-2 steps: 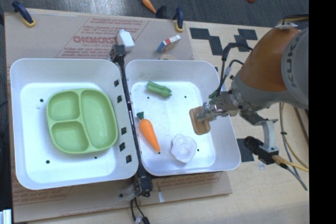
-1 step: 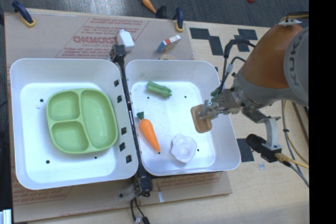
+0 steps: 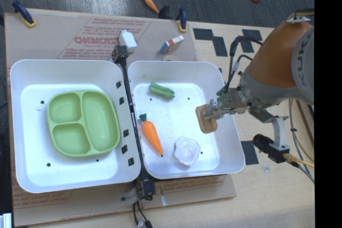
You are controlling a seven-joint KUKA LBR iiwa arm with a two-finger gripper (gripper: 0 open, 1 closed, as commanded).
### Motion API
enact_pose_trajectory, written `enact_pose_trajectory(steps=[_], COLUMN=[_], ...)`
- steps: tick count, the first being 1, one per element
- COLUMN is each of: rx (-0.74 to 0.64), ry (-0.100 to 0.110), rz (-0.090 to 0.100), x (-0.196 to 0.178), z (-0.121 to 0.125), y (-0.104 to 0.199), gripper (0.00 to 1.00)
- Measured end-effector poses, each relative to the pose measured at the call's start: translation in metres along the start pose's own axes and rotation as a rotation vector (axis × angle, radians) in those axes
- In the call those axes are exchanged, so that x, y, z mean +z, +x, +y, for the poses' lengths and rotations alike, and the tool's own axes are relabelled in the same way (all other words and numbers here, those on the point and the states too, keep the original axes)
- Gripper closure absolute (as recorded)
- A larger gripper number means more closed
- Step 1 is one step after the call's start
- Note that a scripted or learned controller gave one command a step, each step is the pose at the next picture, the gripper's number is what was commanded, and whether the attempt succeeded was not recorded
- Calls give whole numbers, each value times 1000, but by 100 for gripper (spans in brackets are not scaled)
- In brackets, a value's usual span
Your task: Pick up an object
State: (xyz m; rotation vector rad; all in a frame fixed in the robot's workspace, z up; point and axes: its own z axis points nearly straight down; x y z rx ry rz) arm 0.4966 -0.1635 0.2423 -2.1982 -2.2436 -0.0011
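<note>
My gripper (image 3: 209, 114) reaches in from the right over the right bin (image 3: 228, 142), close to its right wall. A tan, bread-like piece (image 3: 206, 122) sits between its fingers, and the gripper is shut on the piece's upper end. Further left in the same bin, an orange carrot (image 3: 152, 136) lies near the left wall and a green pepper (image 3: 162, 91) lies towards the back. A clear plastic cup (image 3: 186, 150) rests near the front, below and left of the gripper.
The left bin (image 3: 26, 168) holds a green divided plate (image 3: 83, 122). A black clip rail (image 3: 127, 109) joins the two bins. Small loose items lie on the cardboard and floor behind the bins.
</note>
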Motion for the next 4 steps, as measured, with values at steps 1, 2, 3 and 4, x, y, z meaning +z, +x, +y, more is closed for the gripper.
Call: enact_pose_trajectory(steps=[1,2,3,4], rx=[13,8,2,15], ry=[2,2,2,4], rz=[-1,-1,-1,-1], x=[19,9,-1,8], z=[48,49,50,-19], y=[34,34,34,56], gripper=[100,100,100,100])
